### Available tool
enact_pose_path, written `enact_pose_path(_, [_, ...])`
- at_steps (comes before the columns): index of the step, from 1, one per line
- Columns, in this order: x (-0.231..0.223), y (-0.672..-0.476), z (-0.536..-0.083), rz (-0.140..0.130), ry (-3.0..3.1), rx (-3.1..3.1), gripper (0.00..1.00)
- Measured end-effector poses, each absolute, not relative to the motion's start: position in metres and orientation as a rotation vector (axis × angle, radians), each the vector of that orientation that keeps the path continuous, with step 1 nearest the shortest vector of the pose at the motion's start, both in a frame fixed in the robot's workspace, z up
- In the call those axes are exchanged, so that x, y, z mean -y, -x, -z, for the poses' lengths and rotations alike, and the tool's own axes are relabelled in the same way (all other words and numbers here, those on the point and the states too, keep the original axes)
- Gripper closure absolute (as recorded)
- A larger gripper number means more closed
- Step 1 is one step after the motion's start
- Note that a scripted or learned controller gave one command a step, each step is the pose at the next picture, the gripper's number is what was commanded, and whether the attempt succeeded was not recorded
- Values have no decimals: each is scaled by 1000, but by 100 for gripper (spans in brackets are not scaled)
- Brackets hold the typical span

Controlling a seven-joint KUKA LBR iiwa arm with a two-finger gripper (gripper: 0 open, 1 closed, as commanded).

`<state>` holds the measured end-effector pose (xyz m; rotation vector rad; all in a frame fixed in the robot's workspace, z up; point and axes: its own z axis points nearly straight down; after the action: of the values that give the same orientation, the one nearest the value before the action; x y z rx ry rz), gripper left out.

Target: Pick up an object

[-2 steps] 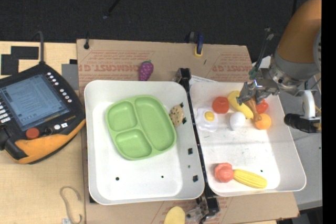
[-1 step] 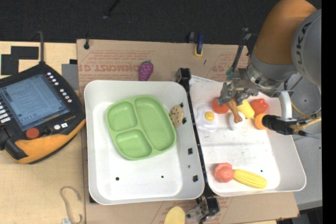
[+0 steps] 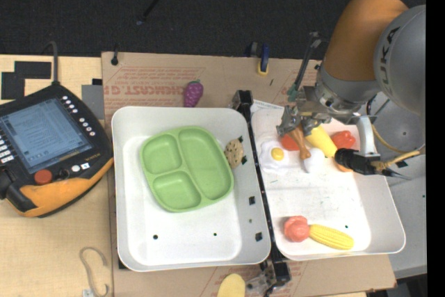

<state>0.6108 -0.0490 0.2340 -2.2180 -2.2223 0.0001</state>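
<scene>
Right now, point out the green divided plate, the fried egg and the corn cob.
green divided plate (image 3: 186, 168): camera view, centre ridge.
fried egg (image 3: 276, 154): camera view, yolk.
corn cob (image 3: 331, 237): camera view, middle of cob.

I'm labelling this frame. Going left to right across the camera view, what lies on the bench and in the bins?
Teach pendant → green divided plate → cookie → fried egg → red toy → corn cob.

Right bin (image 3: 379, 219): back end crowded around my fingers (image 3: 297, 127) — fried egg (image 3: 276, 154), orange piece (image 3: 292, 140), yellow piece (image 3: 322, 141), red piece (image 3: 343, 140) close together. Middle floor open. Front: red ball (image 3: 296, 228) touching corn (image 3: 331, 237). Left bin (image 3: 132, 219): green divided plate (image 3: 186, 168) takes the centre, cookie (image 3: 234, 151) beside it; front strip open.
</scene>
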Motion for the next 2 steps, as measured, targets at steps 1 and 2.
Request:
enact_pose_path(1, [45,-606,-217,-4,2220,2217,100])
enact_pose_path(2, [50,-604,-228,-1,2220,2222,100])
